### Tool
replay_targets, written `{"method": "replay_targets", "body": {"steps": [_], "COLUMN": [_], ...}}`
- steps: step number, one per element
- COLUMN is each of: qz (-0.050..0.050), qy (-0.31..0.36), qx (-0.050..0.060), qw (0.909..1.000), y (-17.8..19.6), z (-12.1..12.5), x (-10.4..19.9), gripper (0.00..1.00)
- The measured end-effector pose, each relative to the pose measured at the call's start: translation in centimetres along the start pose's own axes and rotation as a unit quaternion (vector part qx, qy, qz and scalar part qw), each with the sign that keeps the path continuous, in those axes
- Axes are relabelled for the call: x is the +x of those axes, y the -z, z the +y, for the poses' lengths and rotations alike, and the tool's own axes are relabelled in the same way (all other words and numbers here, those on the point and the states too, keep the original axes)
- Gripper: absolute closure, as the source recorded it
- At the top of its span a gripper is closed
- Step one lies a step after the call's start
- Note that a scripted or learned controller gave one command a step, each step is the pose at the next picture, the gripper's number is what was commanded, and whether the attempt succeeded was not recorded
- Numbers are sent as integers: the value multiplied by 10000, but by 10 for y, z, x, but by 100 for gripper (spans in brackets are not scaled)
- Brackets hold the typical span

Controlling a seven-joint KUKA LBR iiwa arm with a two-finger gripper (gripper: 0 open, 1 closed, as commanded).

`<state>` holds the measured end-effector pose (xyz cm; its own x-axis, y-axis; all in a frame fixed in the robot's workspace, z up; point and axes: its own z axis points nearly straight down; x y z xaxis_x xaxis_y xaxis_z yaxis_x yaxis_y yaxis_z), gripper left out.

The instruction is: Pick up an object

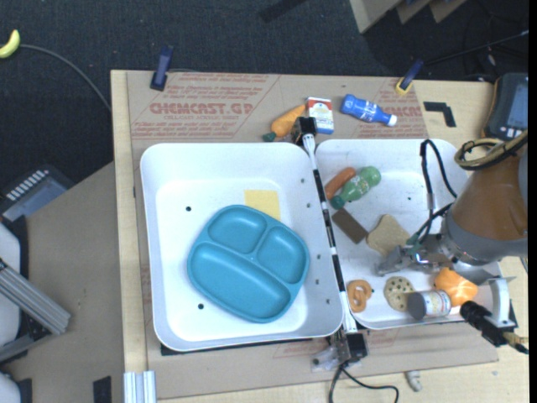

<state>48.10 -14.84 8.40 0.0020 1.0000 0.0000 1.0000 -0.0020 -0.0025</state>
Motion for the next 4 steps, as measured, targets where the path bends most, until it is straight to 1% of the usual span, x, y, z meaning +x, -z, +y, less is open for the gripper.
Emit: {"method": "replay_targets", "body": {"steps": [1,2,3,4], "qz": [2,-4,-7,8], "qy": [19,13,16,22], "qx": [-20,-21,-35,-23], "qw": [10000,10000,10000,10000], "y": [1,1,11,101], "z": [56,79,80,62], "x": [48,56,56,135], "gripper": [0,0,100,100]}}
